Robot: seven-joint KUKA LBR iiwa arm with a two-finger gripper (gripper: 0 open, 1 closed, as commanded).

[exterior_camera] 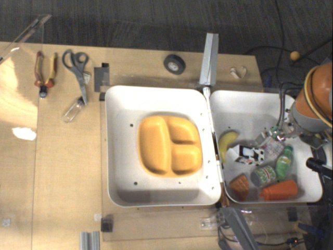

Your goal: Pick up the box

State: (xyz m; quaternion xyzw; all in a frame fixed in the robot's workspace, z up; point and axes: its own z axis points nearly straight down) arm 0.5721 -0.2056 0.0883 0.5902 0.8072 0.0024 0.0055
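The box (250,153), a small black-and-white carton, lies flat in the right bin (244,103) between the banana (227,141) and the green bottle (283,162), untouched, so the approach step is in hand; the hand's opening cannot be told, and next it must descend squarely over the box.

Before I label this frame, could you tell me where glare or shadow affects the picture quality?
In the camera view, strong glare washes out the bench at its left edge; a soft shadow lies inside the left bin along its near wall; the right bin is evenly lit, though its small items look slightly soft.
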